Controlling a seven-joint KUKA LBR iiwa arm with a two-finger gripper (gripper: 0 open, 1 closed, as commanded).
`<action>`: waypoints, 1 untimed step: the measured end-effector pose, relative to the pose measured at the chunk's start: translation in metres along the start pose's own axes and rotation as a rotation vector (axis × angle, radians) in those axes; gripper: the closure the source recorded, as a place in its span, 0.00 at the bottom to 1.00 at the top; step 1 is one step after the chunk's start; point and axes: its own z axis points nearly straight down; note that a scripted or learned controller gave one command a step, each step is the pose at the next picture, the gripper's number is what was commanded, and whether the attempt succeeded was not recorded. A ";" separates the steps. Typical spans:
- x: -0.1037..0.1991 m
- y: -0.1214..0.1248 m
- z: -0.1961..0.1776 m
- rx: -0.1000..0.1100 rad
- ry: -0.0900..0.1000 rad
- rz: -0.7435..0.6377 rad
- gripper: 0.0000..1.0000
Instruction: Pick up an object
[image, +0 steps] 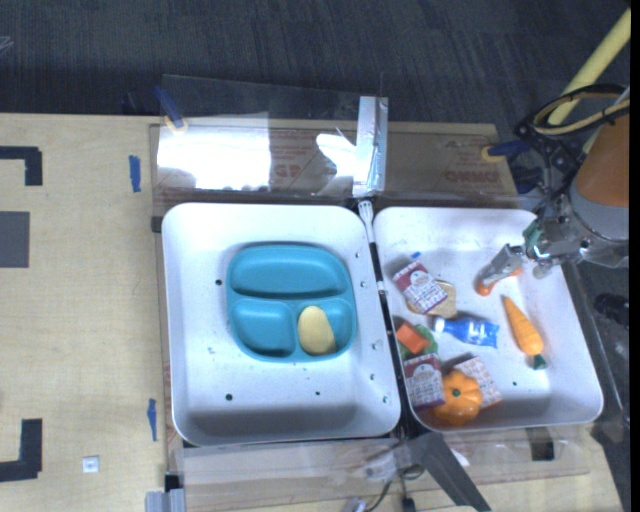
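Camera view, pincer (493, 274) over right bin (580, 390), finger state unclear, carrot (523, 327) nearby

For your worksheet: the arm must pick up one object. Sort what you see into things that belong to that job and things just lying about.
Belongs to the job:
pincer
carrot
small pumpkin
blue tube
snack packet
right bin

Just lying about:
left bin
blue divided tray
yellow egg-shaped piece in the tray
clear sheet behind the bins

Wooden bench (80, 330) under two white bins (190, 300).
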 end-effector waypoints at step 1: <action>-0.022 -0.019 0.068 -0.015 -0.002 -0.092 0.00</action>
